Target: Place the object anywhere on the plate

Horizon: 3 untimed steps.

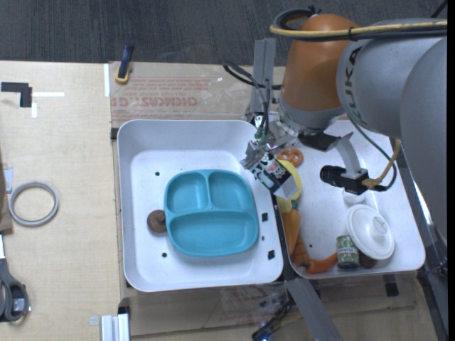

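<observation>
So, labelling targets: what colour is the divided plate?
Teal blue plate, clearest in the camera view.

tape roll (33, 203): grey ring lying flat near the worktop's left edge
scissors (13, 298): by the front-left corner, partly cut off
brown disc (156, 221): on the left bin's floor
white lidded pot (371, 234): toward the right bin's front
small green can (346, 251): just beside that pot

We saw a dark grey carpeted floor (142, 9) beyond the far edge of a pale wooden desk (64, 148). On the desk lay a roll of tape (33, 203), scissors (13, 297) and a cardboard sheet (185, 98).
</observation>
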Tool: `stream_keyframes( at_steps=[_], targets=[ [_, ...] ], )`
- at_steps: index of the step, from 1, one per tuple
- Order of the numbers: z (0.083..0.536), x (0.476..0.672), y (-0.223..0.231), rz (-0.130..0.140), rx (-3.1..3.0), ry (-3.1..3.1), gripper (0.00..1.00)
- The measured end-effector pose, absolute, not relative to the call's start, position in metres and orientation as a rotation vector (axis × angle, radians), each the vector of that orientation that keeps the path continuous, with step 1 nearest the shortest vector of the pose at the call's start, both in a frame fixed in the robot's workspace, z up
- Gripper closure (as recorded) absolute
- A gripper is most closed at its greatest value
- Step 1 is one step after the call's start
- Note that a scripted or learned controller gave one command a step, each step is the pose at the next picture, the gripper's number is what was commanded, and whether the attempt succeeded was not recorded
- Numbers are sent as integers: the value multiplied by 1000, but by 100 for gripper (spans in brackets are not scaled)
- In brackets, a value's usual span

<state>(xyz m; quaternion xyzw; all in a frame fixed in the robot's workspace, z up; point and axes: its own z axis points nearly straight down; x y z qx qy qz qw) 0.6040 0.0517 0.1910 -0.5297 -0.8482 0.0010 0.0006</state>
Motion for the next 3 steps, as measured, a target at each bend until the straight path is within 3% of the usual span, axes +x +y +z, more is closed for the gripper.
stream_keyframes(
  at_steps=[1,2,3],
  targets=[
    [191,549,94,4,-1466,-2776,100],
    [289,499,138,1,-1265,-2876,100],
    [289,499,138,2,-1267,-2875,0]
  ],
)
